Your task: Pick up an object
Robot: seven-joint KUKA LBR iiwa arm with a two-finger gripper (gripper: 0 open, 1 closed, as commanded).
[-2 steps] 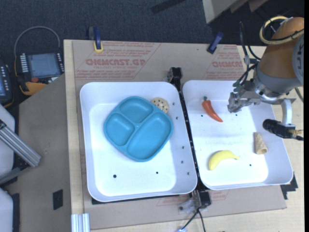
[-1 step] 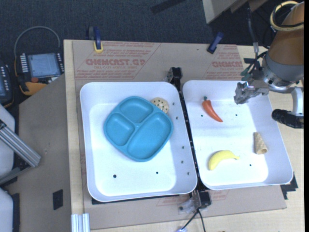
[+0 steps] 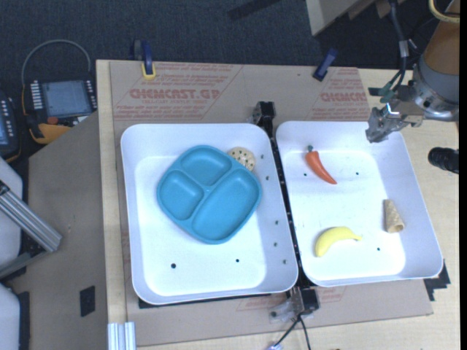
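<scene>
So, going left to right: the left bin (image 3: 139,217) held a blue plate (image 3: 209,193) with a cookie (image 3: 241,157) tucked against its far right edge. In the right bin (image 3: 416,217) lay a carrot (image 3: 319,165) towards the far left, a banana (image 3: 336,240) nearer, and a cone (image 3: 393,215) by the right wall. My pincer (image 3: 381,127) hung over that bin's far right corner, well apart from all three, with nothing in it; how wide it stood I could not tell. I judged the carrot the likeliest target: light, stiff, a bit slick, probably plastic. Its thicker upper half, taken across the width, seemed the safest hold, since the tapered tip might slip out.
</scene>
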